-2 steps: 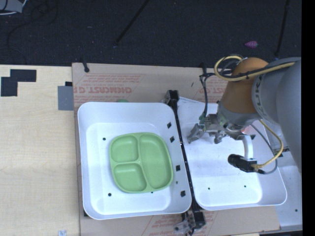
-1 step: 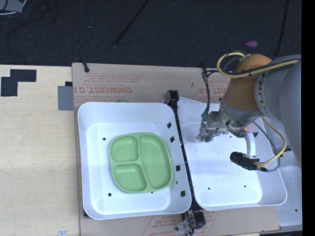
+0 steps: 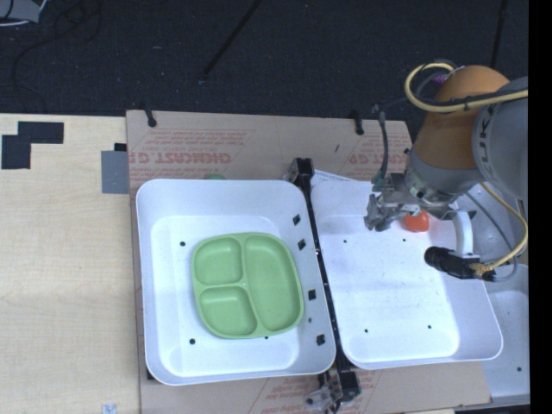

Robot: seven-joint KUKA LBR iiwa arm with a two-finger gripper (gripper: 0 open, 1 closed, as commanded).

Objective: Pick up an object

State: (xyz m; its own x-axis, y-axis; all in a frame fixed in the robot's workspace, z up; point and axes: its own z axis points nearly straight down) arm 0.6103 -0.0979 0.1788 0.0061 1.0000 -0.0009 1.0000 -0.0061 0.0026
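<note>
Camera view, big to small: table (image 3: 60, 257), two white bins, left bin (image 3: 164, 222) carrying a green divided plate (image 3: 247, 283). Gripper (image 3: 384, 216) low in right bin (image 3: 405, 317), just beside a small orange object (image 3: 417, 222) near the far wall. Can't tell fingers' state. Best bet: shift right, centre over it, then squeeze.

I can make out one piece of print — red lettering on the brown cardboard sheet (image 3: 259, 149) under the bins, behind the left bin (image 3: 164, 231). It reads upside down and mirrored — too garbled for me to spell out.
</note>
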